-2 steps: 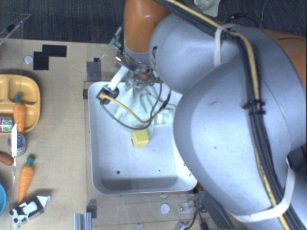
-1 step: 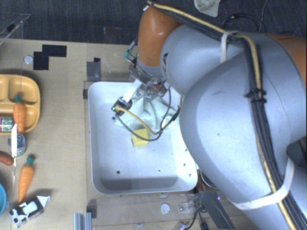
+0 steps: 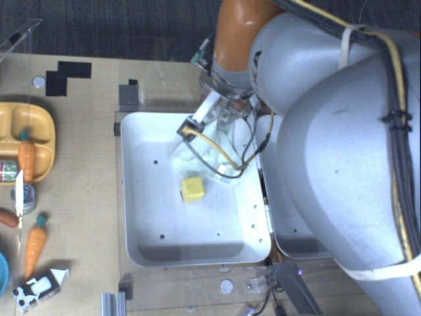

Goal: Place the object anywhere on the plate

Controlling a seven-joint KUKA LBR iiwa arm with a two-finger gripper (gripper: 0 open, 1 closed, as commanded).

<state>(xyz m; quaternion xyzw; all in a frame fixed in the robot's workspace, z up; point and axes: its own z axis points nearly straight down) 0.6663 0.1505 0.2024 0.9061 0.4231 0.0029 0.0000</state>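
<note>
While the grey arm [image 3: 342, 143] filled the right side, a carrot [image 3: 34, 241] and a small cow-patterned carton [image 3: 41, 286] lay nearest on the tabletop [image 3: 79, 242], at the left. Farther back there, a yellow tray [image 3: 29, 137] held a second carrot [image 3: 25, 161]. The left bin [image 3: 197, 252] held a yellow block [image 3: 193, 189], alone on the white floor near the middle. Just beyond the block, a clear plate [image 3: 220, 151] sat by the bin's far right corner, apart from it. The hand [image 3: 220, 114] hung over the plate under the orange band [image 3: 240, 28]; whether it was spread or pressed together could not be told.
</note>
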